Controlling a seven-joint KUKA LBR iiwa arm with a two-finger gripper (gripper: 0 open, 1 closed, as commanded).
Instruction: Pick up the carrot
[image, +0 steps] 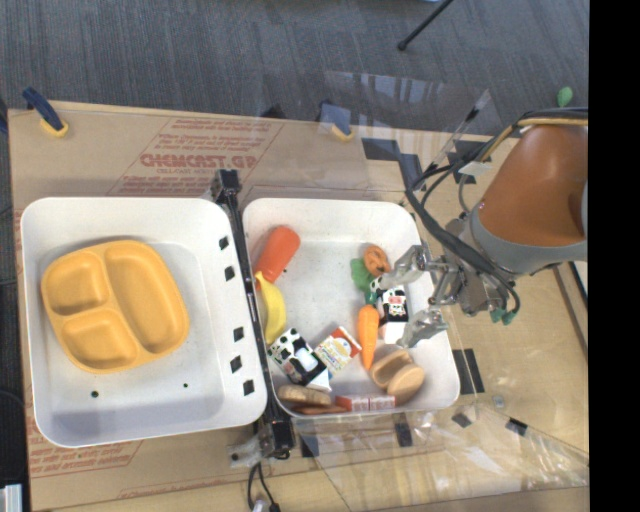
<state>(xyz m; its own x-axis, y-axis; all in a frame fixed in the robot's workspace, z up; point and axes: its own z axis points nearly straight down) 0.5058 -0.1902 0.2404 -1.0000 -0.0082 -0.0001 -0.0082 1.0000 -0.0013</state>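
The carrot (368, 335), orange with a green top pointing away from me, lies in the right bin (330, 215), right of its middle. My gripper (414, 296) hangs low over the bin's right side, just right of the carrot. Its fingers stand apart, one fingertip (406, 264) toward the back and the other toward the front. A small black-and-white carton (394, 304) sits at the gap between them, touching the carrot's top end. Nothing is held.
The right bin also holds an orange bottle (277, 252), a banana (270, 306), a cow-patterned carton (291, 353), a small juice box (340, 350), a bun (397, 370) and a green piece (360, 272). In the left bin (40, 400) lies a yellow divided plate (113, 302).
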